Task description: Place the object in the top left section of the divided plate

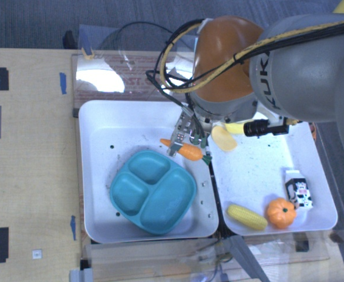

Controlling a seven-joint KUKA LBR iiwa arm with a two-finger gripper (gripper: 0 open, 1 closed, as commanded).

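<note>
A teal divided plate [125, 207] lies in the left bin [101, 128], turned at an angle, with its small top left section near the bin's middle. An orange toy carrot [189, 152] with a green tip hangs just off the plate's upper right rim, near the wall between the bins. My gripper [184, 145] reaches down from under the orange wrist band, and its metal fingers [176, 145] are shut on the carrot's middle. The carrot's thin end pokes out to the left of the fingers.
The right bin [260, 169] holds a pale yellow piece [223, 138] and a yellow banana-like toy [235, 128] under the arm. A corn cob [246, 217], an orange fruit [280, 212] and a black and white toy [299, 192] sit near its front right corner.
</note>
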